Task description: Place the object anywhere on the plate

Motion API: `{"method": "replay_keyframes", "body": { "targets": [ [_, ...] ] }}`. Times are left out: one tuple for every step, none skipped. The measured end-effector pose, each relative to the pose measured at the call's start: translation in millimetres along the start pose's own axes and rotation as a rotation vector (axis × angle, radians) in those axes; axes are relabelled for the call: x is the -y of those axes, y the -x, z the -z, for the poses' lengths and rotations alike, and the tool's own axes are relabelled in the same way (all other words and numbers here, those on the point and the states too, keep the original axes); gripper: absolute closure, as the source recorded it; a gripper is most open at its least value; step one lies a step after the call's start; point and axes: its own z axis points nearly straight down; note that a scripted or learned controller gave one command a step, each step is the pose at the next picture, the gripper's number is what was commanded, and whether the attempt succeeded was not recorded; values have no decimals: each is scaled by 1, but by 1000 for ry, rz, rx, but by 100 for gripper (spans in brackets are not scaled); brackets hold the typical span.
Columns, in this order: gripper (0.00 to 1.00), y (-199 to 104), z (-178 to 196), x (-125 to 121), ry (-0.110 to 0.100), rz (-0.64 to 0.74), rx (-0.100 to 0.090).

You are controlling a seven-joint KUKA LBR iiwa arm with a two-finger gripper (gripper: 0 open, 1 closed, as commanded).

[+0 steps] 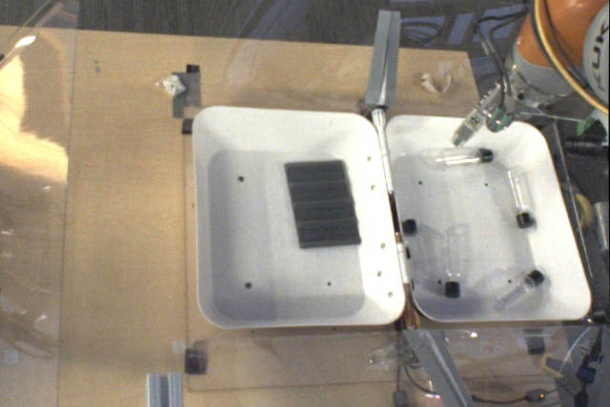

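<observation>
The tool (pixel 474 130) hangs over the right bin's (pixel 562 300) far edge; whether it is open cannot be told. Clear vials (pixel 463 157) lie below it. The dark plate (pixel 322 203) sits in the left bin (pixel 214 300).

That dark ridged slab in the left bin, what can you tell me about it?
The dark slab is a flat, charcoal-grey rectangle, matte like plastic or rubber, crossed by grooves that split it into four bands. It lies flat on the floor of the left bin, near the middle and turned slightly askew to the bin's walls. Nothing rests on it or touches it apart from the bin floor beneath.
</observation>
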Motion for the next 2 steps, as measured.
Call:
{"method": "replay_keyframes", "body": {
  "targets": [
    [100, -67, 52, -46, 3, 386, 3],
    [100, -84, 3, -80, 3, 643, 0]
  ]
}}
